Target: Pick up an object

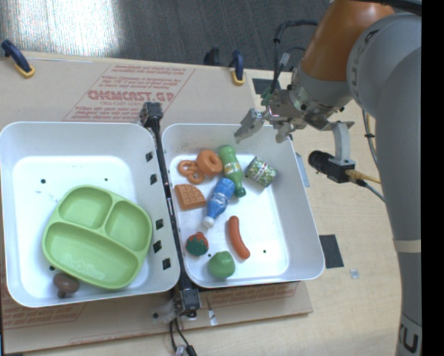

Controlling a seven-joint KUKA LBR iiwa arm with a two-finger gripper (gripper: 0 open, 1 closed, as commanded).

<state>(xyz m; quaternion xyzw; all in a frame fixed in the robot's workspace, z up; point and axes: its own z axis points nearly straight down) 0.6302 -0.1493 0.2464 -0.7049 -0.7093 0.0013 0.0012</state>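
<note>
**Hand parked over the right bin, nothing grabbed yet**

Starting from the near edge: the right bin (300,262) has all the pickable stuff. Closest to the camera is a green apple (221,265), just beside it a strawberry (197,244) and a sausage (237,237). Go further in and there's a blue bottle (219,200) lying on its side, a waffle (190,196), then a green bottle (233,170), a pretzel (191,171) touching a donut (209,161), and a small can (260,172) tipped over near the right wall. The left bin (14,143) just has a green tray (97,234) and a brown lump (66,284) at its near corner.

Furthest back, the hand (266,124) hangs over the far rim of the right bin, fingers spread apart with nothing between them.

My take on doing this well: any object counts, so skip the crowded far cluster. The donut, pretzel and bottles are jammed together and fingers would probably bump neighbours. The can sits nearest the hand with free space around it, and the sausage is well apart from the rest too. I'd go for either, line the fingers up across the narrow side, and come straight down before closing.
</note>
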